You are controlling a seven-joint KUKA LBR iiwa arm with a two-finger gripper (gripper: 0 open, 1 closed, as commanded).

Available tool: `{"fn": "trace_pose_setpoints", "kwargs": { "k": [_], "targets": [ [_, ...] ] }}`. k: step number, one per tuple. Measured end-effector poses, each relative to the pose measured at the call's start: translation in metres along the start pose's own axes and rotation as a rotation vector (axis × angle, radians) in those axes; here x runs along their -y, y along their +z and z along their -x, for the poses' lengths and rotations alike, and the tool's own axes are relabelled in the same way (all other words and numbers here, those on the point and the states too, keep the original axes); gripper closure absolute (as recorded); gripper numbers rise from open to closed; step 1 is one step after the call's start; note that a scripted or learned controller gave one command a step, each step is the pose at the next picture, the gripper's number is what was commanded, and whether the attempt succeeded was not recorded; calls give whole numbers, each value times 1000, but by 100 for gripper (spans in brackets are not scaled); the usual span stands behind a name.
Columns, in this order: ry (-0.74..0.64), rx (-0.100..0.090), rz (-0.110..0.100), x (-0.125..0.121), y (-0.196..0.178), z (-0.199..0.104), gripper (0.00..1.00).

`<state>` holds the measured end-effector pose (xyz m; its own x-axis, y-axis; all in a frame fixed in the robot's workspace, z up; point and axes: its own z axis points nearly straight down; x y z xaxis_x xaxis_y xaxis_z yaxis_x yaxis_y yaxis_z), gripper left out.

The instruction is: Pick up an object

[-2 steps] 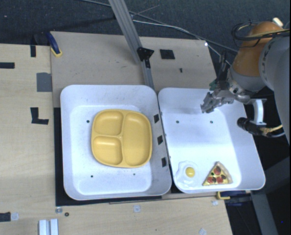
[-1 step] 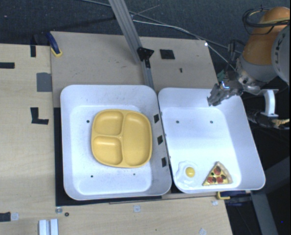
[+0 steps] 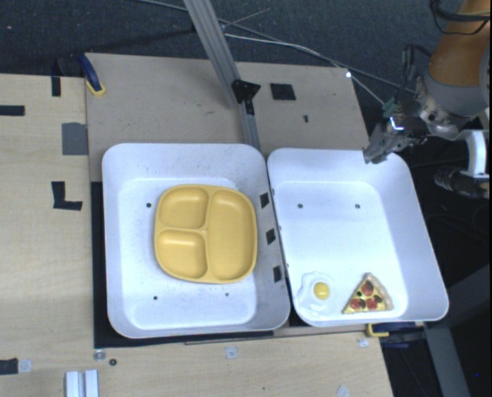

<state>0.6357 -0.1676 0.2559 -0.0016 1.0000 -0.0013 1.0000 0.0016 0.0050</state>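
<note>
Sitting in the right bin (image 3: 411, 222), at its near edge: toy pizza slice (image 3: 368, 296) and, just beside it to the left, toy fried egg (image 3: 316, 291), apart from each other. Either could be the pick obj (task not saying which). Lying in the left bin (image 3: 121, 222): yellow divided plate (image 3: 206, 233), roughly centred, flat.

Hovering at the right bin's far right corner, well apart from both toys: tool (image 3: 378, 149). Looking dark and small at this slant, so cannot tell if apart or together; nothing seen between them.

Step, prob.: approach, w/ no grasp begun. Next move needing travel toward the near edge, then descent over one toy; both flat, so calling for a low, precise close.

No readable brands or writing on bins, toys or worktop (image 3: 31, 246).
</note>
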Motion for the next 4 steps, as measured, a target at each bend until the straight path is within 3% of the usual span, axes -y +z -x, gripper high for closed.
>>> {"fn": "trace_pose_setpoints", "kwargs": {
  "k": [4],
  "targets": [
    [-4,-2,-8,12,22,-197,100]
  ]
}}
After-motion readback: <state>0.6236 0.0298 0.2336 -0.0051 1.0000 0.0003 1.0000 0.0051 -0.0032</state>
